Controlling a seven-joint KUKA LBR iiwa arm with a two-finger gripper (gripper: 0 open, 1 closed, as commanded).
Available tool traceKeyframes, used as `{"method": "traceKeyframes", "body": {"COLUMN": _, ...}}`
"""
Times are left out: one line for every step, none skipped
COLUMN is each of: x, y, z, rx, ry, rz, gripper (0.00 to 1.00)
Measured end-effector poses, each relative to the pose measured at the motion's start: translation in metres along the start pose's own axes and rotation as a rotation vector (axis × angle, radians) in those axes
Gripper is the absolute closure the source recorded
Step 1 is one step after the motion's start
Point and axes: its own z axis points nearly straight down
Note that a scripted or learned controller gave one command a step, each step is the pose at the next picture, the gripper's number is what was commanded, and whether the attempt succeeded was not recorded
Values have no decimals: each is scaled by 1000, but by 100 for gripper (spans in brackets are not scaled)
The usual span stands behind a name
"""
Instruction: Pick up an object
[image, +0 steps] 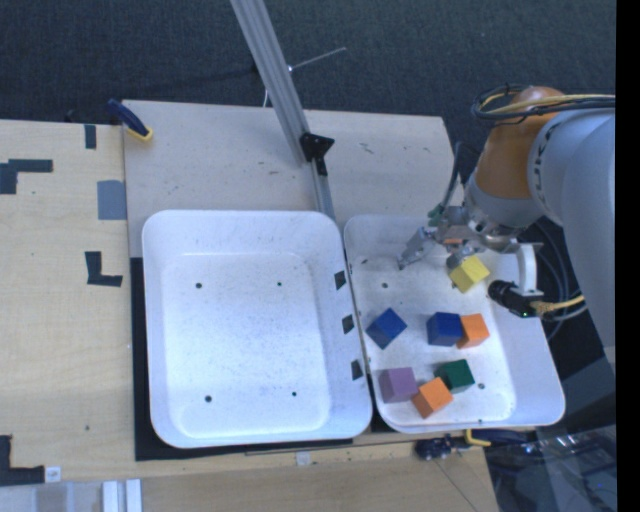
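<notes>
Toward the back edge of the right bin (520, 405) the gripper (425, 245) hangs low over the white floor, its thin fingers (410, 255) spread apart with nothing between them, so it is open and carries no load. Behind it the grey arm (570, 170) with its orange band (510, 150) leans in from the right side of the desk (230, 160), wrist tipped down as if set for a descent. Just beside the gripper, nearer the bin's right wall, lies a yellow block (468, 272), tilted on the floor; it looks like the closest candidate, though the fingers are apart from it and not around it. The other pieces sit in a loose cluster toward the bin's front edge: a blue block (386, 327) near the left wall, a second blue block (444, 329) touching an orange block (473, 330), a green block (457, 374), another orange block (432, 397) and a purple block (398, 384) close to the front left corner. Such scatter suits random grasp tries, since each piece has some free floor around it. The left bin (160, 240) lies alongside, rims nearly meeting. By my judgement the pick is not yet made.
</notes>
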Motion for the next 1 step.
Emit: {"method": "traceKeyframes", "body": {"x": 1, "y": 1, "z": -13, "rx": -5, "ry": 0, "rz": -2, "gripper": 100}}
